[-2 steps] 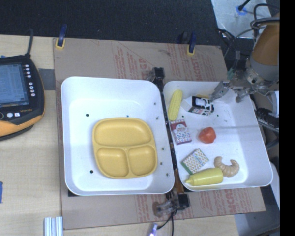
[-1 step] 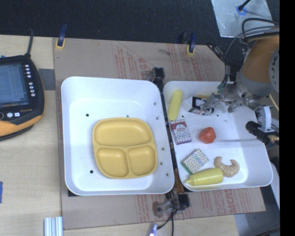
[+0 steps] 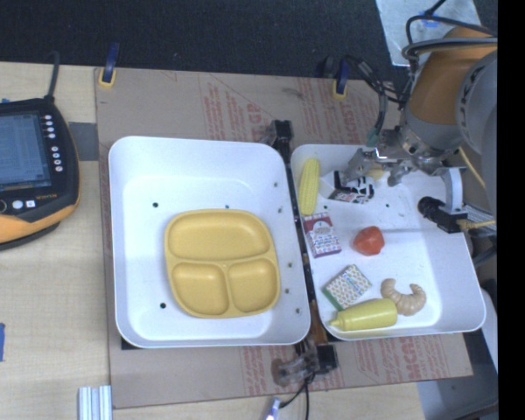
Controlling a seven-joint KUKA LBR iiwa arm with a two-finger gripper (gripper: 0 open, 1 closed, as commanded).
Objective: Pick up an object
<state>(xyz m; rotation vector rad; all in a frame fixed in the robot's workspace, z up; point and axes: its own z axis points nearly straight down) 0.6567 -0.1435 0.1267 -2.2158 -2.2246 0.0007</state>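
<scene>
Yellow bottle (image 3: 365,316) lies at right bin's (image 3: 455,274) near edge, beside croissant (image 3: 406,297). Hand (image 3: 360,178) low over small card (image 3: 353,192) at far-left corner; finger state unreadable. Centre squarely over card, avoid corn (image 3: 308,185), before closing.

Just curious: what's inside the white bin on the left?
The left white bin holds a yellow three-compartment plastic plate. Whatever lies beneath that plate is covered.

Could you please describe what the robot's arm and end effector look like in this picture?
The arm is grey with a broad orange band above the wrist. Dark cables loop round it. The end effector is a small metal assembly with black and white parts.
</scene>
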